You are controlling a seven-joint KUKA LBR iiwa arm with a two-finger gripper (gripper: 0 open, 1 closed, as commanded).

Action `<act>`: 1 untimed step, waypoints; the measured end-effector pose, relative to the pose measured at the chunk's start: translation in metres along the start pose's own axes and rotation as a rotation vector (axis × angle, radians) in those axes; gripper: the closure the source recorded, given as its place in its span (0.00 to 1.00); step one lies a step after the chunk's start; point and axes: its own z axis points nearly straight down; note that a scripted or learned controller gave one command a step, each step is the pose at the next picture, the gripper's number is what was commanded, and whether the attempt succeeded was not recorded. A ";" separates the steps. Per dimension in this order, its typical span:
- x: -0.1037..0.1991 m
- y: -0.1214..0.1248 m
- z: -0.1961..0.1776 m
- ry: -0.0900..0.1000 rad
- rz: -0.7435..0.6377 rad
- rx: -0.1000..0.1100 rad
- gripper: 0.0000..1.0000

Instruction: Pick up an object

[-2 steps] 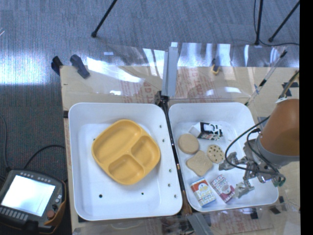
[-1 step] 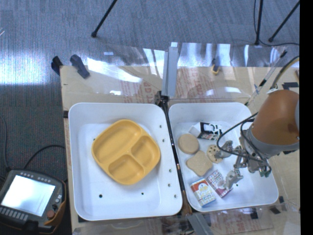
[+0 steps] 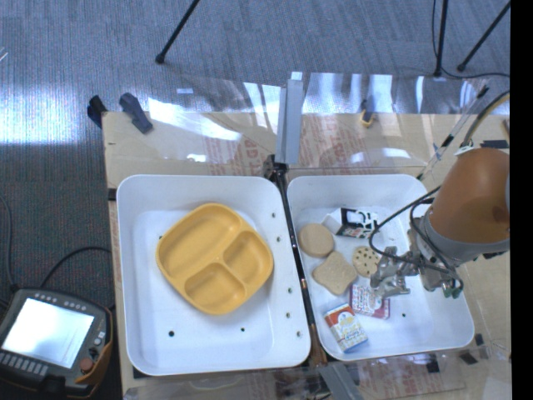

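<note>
Reading labels first: no writing on any package resolves at this size. You can make out a small carton [image 3: 346, 327] with red, blue and white print at the front of the right bin [image 3: 450, 327], a flat red-and-white packet [image 3: 370, 301] just behind it, and a black-and-white cow-patterned item [image 3: 359, 219] near the bin's back wall. Between these lie a round tan biscuit-like disc [image 3: 316, 240], a toast-shaped slice [image 3: 334, 273] and a small speckled cookie [image 3: 363, 260], close together, the slice touching or nearly touching the packet.

The pincer [image 3: 391, 280] sits low in the right bin, just beside the cookie and over the packet's upper right edge. You cannot tell from here whether it is apart or together, and nothing visibly sits in it. Cables trail across the bin toward the arm [image 3: 470, 207].

The left bin [image 3: 137, 215] carries a yellow divided plate [image 3: 216, 257]. A teach pendant [image 3: 52, 336] lies on the floor, left of the tabletop [image 3: 183, 144].
</note>
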 end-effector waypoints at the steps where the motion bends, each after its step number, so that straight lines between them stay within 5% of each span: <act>1: -0.041 0.087 -0.094 -0.006 -0.207 -0.002 1.00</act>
